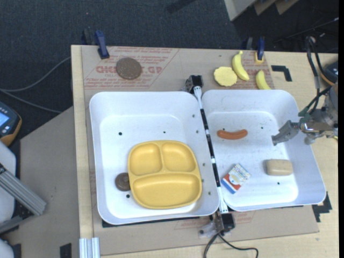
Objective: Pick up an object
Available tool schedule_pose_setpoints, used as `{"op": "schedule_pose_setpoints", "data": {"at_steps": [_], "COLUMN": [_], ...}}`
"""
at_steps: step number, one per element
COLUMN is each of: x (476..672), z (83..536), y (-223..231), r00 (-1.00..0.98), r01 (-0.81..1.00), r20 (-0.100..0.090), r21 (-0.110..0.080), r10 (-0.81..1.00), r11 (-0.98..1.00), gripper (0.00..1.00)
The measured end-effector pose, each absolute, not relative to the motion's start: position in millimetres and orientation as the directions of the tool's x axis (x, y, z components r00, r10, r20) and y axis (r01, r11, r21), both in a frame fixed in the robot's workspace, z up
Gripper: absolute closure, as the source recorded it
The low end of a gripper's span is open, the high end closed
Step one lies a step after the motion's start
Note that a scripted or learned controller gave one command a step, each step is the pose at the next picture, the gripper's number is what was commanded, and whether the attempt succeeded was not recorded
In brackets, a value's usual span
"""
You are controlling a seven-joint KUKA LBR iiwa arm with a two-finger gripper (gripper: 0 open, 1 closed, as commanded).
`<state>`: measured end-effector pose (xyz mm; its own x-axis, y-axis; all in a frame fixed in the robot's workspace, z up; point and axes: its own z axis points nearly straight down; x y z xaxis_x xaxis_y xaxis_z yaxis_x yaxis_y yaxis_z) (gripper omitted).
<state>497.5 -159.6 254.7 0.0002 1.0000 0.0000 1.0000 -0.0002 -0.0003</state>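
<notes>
- You see the tool (pixel 284 135) at the right side of the right bin (pixel 252 98), low over the bin floor, reaching in from the right.
- Nothing sits at its tip. Whether it is released or clenched, you cannot tell from this slant.
- Judged from that, the pick is not yet done: no object is lifted, and everything in the bins lies flat.
- Nearest to the tool is the tan soap-like block (pixel 278 167), just below it on the bin floor and apart from it.
- The toy hot dog (pixel 232 134) lies to the tool's left, near the middle of the same bin, well apart from the block.
- The small red, white and blue carton (pixel 236 178) rests tilted by the bin's left wall, close to the divider between the bins.
- In the left bin (pixel 107 112) you have a yellow divided plate (pixel 164 173) with a brown disc (pixel 122 182) touching or tucked just under its left edge.
- On the tabletop (pixel 177 63) behind the bins lie two toy bananas (pixel 241 67), a yellow wavy chip-like piece (pixel 225 76) and another brown disc (pixel 128 67); these look out of the working area.
- What is left, as you should judge it: settle on one object, close on it, and lift it clear.
</notes>
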Motion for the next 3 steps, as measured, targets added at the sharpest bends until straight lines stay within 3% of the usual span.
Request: {"op": "schedule_pose_setpoints", "data": {"at_steps": [1, 2, 3], "x": [527.0, 483.8, 486.7], "z": [107, 82, 95], "y": [-222, -202, -203], "r00": [0.003, 0.001, 0.001], "r01": [1.000, 1.000, 1.000], "r20": [0.002, 0.004, -0.001], "r21": [-0.010, -0.007, 0.001], "r10": [1.000, 1.000, 1.000], "r11": [-0.003, -0.001, -0.001], "gripper": [0.00, 0.00, 1.00]}}
